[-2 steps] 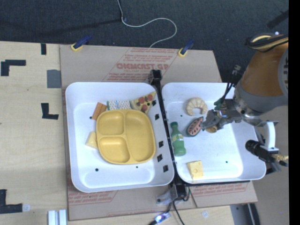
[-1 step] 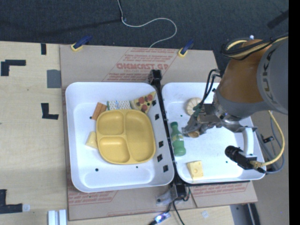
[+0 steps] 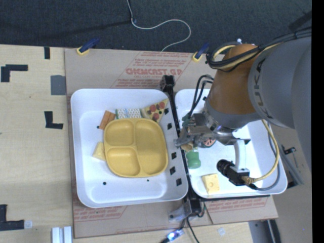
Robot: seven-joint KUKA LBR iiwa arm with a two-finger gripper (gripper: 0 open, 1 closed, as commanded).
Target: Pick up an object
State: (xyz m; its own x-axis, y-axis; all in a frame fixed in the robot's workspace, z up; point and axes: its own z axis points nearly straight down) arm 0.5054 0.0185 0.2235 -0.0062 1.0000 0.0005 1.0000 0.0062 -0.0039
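- Arm (image 3: pixel 263 80), grey with an orange band, reaches in from the right and hangs over the right bin (image 3: pixel 268 184), covering much of it.
- Left bin (image 3: pixel 81 151) holds a yellow divided plate (image 3: pixel 135 147), which lies flat near its middle.
- Around the plate's far edge lie small flat pieces: an orange-brown one (image 3: pixel 107 119), a pale patterned one (image 3: pixel 127 113) and a pizza-like wedge (image 3: pixel 156 110); a yellow corner (image 3: pixel 98 151) pokes out on the plate's left.
- Gripper (image 3: pixel 191 138) sits low at the right bin's left wall; from here I cannot tell how its jaws stand.
- Just below it lies a green object (image 3: pixel 193 159), with something orange-red (image 3: pixel 206 143) beside the gripper.
- Yellow cheese-like block (image 3: pixel 211 183) rests near the right bin's front edge, apart from the gripper.
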